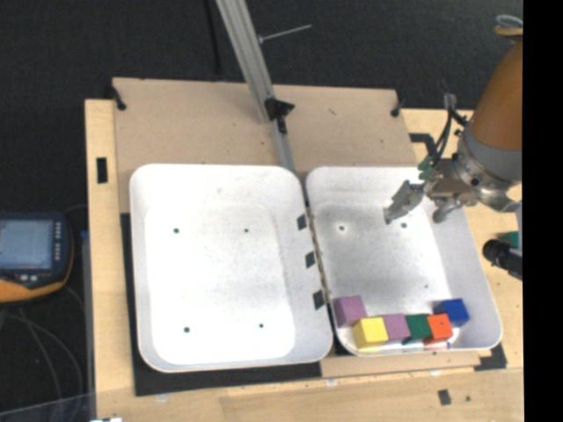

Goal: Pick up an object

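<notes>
Blocks crowd the near edge of the right bin (457,262), lined up along its front wall. A yellow block (371,331) sits at the left of the row, with a purple block (350,309) just behind it and a second, paler purple block (397,326) touching its right side. Next along come a green block (417,327) and an orange block (439,327), pressed close together, and a blue block (452,310) stands just behind the orange one, nearest the bin's right corner. All of them rest on the bin floor — none is lifted.

Over the far part of the same bin hangs the gripper (418,199), carried by the grey arm with its orange band (499,95) coming in from the right. One grey finger (403,202) slants down and to the left over the speckled white floor, and another dark finger shows further right, with a gap between them, so the fingers look spread apart. Nothing sits between them. The gripper is well apart from the row of blocks, with bare bin floor lying between.

Beside it, the left bin (220,183) lies touching the right one along a seam marked by small black clips. Both bins rest on a pale wooden bench (106,236). A slanted metal rail (251,51) rises from behind the bins toward the top of the view, and a small screen device (31,249) with an orange underside lies off the bench at the far left, on the dark floor.
</notes>
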Motion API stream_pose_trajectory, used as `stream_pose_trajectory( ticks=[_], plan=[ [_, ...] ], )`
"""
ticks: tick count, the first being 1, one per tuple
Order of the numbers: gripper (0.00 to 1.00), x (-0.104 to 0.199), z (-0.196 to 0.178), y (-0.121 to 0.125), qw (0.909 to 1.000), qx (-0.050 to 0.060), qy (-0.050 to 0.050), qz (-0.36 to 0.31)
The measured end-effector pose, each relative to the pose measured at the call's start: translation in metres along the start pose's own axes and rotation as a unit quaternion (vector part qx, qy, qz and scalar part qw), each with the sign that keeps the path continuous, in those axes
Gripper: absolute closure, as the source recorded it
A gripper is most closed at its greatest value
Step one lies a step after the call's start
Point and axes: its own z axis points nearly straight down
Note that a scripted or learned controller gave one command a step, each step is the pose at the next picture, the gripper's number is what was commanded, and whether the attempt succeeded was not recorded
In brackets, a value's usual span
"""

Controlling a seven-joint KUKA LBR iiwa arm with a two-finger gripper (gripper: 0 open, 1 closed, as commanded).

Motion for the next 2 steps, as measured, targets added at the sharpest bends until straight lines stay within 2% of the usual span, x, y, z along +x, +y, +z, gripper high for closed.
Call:
stream_pose_trajectory(
  ticks=[1, 2],
  plan=[
    [1.0, -0.001, -0.011, 0.001, 1.0, -0.001, -0.001, 0.001],
    [1.0, 0.076, -0.008, 0.018, 1.0, 0.0, 0.001, -0.008]
  ],
)
